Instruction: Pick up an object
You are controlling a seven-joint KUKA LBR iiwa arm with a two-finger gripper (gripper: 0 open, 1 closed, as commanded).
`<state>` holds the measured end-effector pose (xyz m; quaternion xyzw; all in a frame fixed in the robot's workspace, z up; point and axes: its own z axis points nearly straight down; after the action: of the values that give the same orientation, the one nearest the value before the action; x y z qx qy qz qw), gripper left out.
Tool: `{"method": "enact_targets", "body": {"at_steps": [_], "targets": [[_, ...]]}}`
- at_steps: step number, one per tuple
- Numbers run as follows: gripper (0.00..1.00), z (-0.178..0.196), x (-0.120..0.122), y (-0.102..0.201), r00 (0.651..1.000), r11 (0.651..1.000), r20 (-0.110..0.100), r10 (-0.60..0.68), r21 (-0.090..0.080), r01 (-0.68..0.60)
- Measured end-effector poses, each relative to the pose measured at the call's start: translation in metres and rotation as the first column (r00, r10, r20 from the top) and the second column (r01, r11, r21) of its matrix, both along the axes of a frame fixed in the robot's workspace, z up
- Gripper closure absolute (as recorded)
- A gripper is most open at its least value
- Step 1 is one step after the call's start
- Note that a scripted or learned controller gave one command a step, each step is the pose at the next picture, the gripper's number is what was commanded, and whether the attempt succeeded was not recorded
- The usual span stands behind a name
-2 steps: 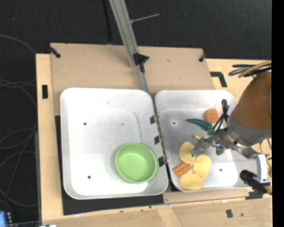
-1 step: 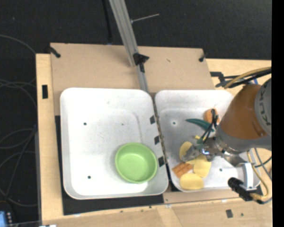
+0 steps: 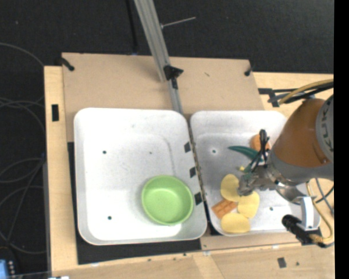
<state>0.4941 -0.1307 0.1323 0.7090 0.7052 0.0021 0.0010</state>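
The tool (image 3: 248, 179) hangs low over the right bin (image 3: 221, 129), at the end of the grey arm (image 3: 302, 144) with its orange band, which comes in from the right. Whether it is apart or together cannot be told from this slanted view, since dark wrist parts and cables crowd that spot; nothing can be seen caught in it. Right under and just left of the tool lies a cluster of flat yellow pieces (image 3: 239, 205): one roundish piece sits at the tool's left edge, a second sits just below the tool, and a third lies further below, near the bin's front wall. Taken together the cluster runs from the tool down toward that front wall, so its long axis lies roughly along the bin's depth. An orange block (image 3: 222, 208) lies below and left of the tool, touching the yellow pieces. A dark green curved item (image 3: 242, 151) lies above the tool, its thin end pointing left, and a small orange thing (image 3: 256, 140) sits above that. Well to the tool's left, a green bowl (image 3: 167, 199) rests upright in the left bin (image 3: 104, 138) on the surface (image 3: 116, 80).
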Motion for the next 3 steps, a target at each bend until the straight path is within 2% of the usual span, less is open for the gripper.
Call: {"method": "enact_targets", "body": {"at_steps": [1, 2, 3], "targets": [[1.00, 0.059, 0.001, 0.008, 1.000, 1.000, 0.003, 0.010, -0.003, -0.010], [1.00, 0.105, 0.007, 0.001, 1.000, 1.000, 0.003, 0.010, -0.003, -0.010], [1.00, 0.124, 0.008, 0.001, 1.000, 1.000, 0.000, 0.011, -0.002, -0.011]]}}
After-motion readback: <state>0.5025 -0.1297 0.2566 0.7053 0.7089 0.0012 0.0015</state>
